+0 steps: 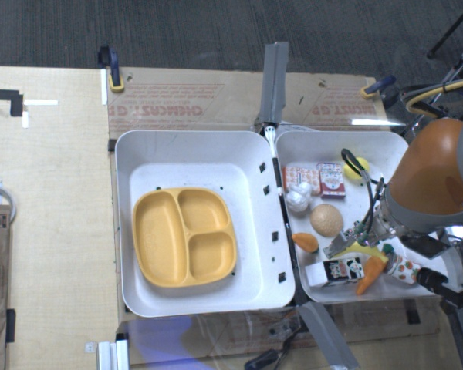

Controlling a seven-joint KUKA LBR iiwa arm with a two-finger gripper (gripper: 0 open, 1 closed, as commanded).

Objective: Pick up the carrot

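the worktop (46, 230) carries two shallow white bins side by side. the left bin (139, 160) holds a yellow divided plate (185, 236) with three compartments. the right bin (386, 141) holds the clutter: a carrot (371, 274) lies near the bin's front edge, slanted, its green top end up and to the right, its orange tip pointing down and left. just to its left sits a small black-and-white carton (340, 270), and a yellow banana-like piece (363, 251) lies right above the carrot. further back are a tan egg-shaped item (326, 220), a small orange piece (305, 242), a white crumpled item (297, 200), two red-and-white packets (316, 179) and a yellow and black item (356, 166). the grey arm with its orange band (440, 172) reaches in from the right, and the gripper (346, 241) hangs low over the bin, just above and left of the carrot, beside the egg-shaped item. whether the gripper is apart or together cannot be told from this angle, and the carrot is not seen between its parts.
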